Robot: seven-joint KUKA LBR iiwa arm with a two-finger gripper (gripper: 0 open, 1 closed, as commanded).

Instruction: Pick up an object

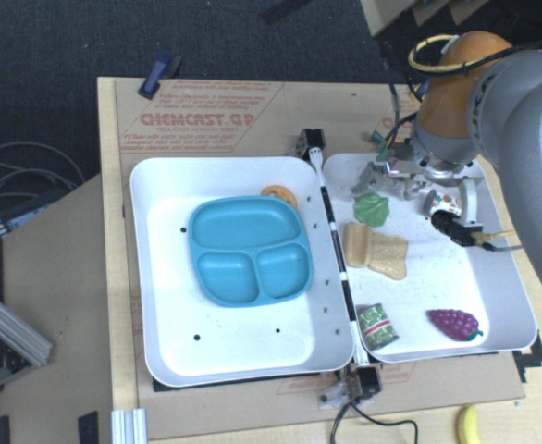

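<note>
Objects to pick lie in two white bins side by side on the desk [114,248]. Left bin [160,340] holds a blue sectioned tray [250,249] at its middle, with a small orange-brown ring-shaped item [278,193] just beyond the tray's far edge. Right bin [502,313] holds tan bread slices [376,250] near its left wall, a green leafy piece [372,209] just beyond them toward the far left corner, purple grapes [454,323] near the front right corner, and a small green-and-white packet [376,326] at the front left corner. Arm's end effector [410,181] hangs over the far part of the right bin, just beside the green piece; I cannot tell how wide it stands.
</note>
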